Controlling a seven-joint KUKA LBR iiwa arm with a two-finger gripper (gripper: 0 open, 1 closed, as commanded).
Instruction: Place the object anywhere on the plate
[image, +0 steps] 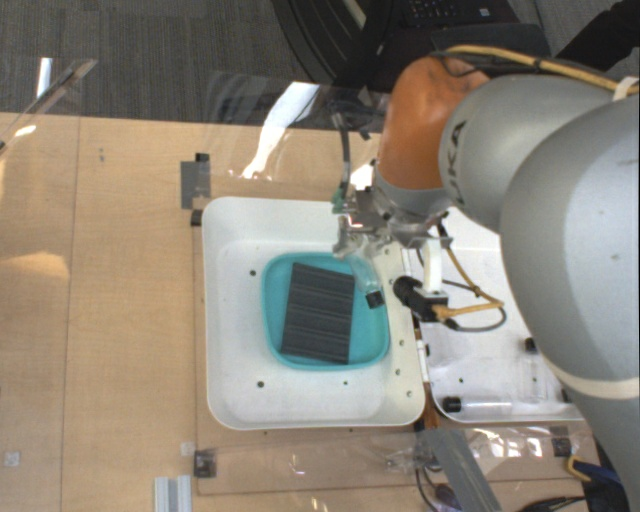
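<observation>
Wooden surface (100, 330) carries the left white bin (230, 390). Teal plate (376, 340) sits in the middle of it, dark ribbed rectangular object (319, 313) lying flat on the plate, slightly tilted. Claw (352, 243) is over the plate's upper right rim, near the object's top corner, not on it; can't tell its state. Arm (540, 160) covers most of the right bin (500, 385).
</observation>
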